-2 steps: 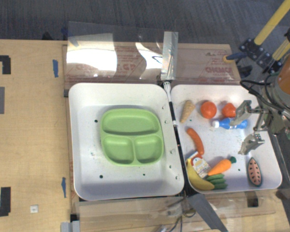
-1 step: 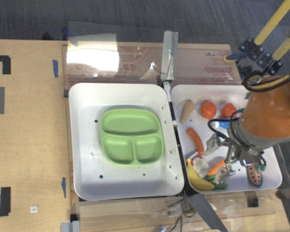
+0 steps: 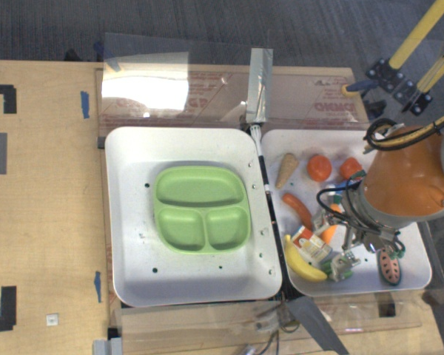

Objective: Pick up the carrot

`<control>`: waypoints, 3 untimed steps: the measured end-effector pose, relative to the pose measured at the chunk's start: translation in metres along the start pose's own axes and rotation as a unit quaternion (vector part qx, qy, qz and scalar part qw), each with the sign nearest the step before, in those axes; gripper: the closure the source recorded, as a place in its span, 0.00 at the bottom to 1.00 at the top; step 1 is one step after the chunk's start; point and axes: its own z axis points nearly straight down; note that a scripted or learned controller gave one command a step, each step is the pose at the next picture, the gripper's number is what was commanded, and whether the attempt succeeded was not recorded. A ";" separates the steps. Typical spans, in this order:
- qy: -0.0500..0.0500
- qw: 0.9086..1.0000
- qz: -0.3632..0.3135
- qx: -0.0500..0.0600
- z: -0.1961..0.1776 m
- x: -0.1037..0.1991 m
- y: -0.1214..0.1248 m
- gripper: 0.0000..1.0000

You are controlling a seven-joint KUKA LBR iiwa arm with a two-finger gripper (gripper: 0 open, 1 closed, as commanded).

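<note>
The arm reaches into the right bin (image 3: 418,279), its orange band (image 3: 405,177) covering much of the bin's right half. My gripper (image 3: 333,248) is low over the bin floor near the front middle. A small orange piece (image 3: 328,234), which looks like the carrot, shows right at the gripper, mostly hidden by it. I cannot see whether it is held.
Around the gripper lie a yellow banana (image 3: 303,266), a red pepper (image 3: 297,208), a tan cone (image 3: 286,169), two red-orange tomatoes (image 3: 319,168) (image 3: 349,168) and a watermelon slice (image 3: 389,266). The left bin (image 3: 126,220) holds a green divided plate (image 3: 201,207).
</note>
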 end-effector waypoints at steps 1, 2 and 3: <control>-0.001 1.000 0.001 0.002 -0.012 -0.001 -0.001 1.00; 0.003 0.998 -0.068 -0.002 0.006 0.003 -0.064 1.00; 0.004 0.991 -0.132 -0.002 -0.102 -0.020 -0.130 1.00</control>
